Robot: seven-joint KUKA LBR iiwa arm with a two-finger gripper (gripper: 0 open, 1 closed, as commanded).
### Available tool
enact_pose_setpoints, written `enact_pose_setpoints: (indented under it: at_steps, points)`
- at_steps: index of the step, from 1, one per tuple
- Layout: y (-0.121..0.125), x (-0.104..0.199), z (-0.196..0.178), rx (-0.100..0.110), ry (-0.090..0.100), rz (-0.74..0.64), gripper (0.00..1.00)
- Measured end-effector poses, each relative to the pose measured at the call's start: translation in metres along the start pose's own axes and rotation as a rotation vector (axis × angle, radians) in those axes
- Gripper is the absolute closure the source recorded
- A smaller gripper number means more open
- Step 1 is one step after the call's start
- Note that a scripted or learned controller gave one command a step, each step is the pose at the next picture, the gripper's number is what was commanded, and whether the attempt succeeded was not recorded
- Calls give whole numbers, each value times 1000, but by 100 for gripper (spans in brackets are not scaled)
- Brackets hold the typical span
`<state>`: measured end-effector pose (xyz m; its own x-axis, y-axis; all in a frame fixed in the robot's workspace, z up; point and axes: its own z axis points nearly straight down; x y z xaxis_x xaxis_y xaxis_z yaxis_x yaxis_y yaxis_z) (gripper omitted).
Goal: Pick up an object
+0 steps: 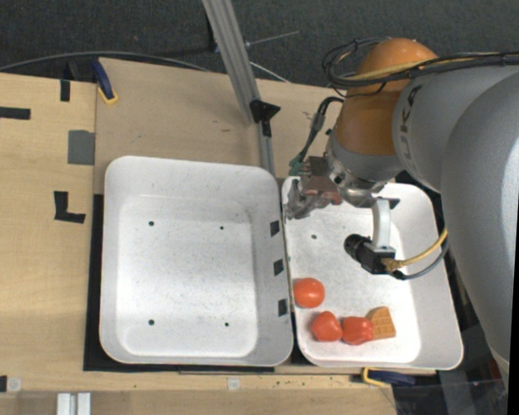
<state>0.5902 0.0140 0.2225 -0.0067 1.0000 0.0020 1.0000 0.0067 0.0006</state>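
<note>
White plastic, speckled and shallow, makes up the left bin (186, 259), which has nothing in it to pick. Just beside it, sharing a dark clipped seam, sits the right bin (435, 345), and here lie the candidates, gathered near its front edge: an orange ball (308, 293) close to the seam, then a red lump (325, 326) touching a second red piece (356, 330), then a tan wafer (381, 322) leaning against that piece. The gripper (306, 195) hangs at the bin's far left corner, well apart from all four, probably because the arm (380, 96) reaches in from the right and is poised high before a descent. I cannot tell its state. Nothing appears held.
</note>
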Motion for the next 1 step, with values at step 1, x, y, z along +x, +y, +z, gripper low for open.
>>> enact_pose_setpoints:
  at_steps: [1]
  points:
    - [19,53,9,2,-1,0,100]
